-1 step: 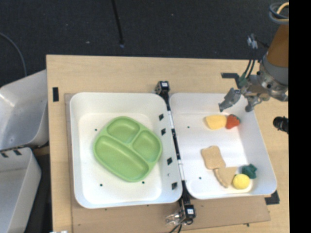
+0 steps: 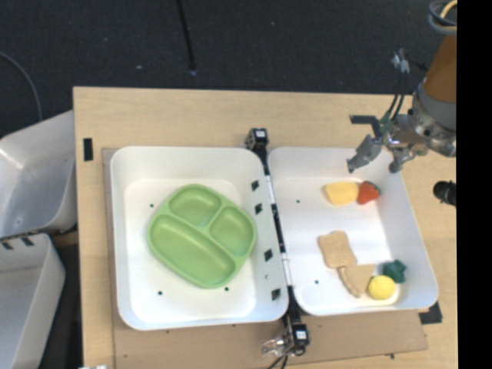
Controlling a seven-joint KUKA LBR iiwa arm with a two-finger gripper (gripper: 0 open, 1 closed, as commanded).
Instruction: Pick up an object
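The right bin (image 2: 307, 229) holds a yellow piece (image 2: 340, 193) with a small red piece (image 2: 369, 193) touching its right side. Nearer the front lie two tan flat pieces (image 2: 337, 248), a yellow ball (image 2: 382, 287) and a small dark green piece (image 2: 395, 268). My gripper (image 2: 379, 157) hangs open above the bin's far right corner, just beyond the yellow and red pieces, with nothing between its fingers.
The left bin (image 2: 131, 283) holds a green divided plate (image 2: 201, 235). A clamp strip (image 2: 270, 221) runs between the two bins. A white box (image 2: 31, 175) stands off the bench's left edge.
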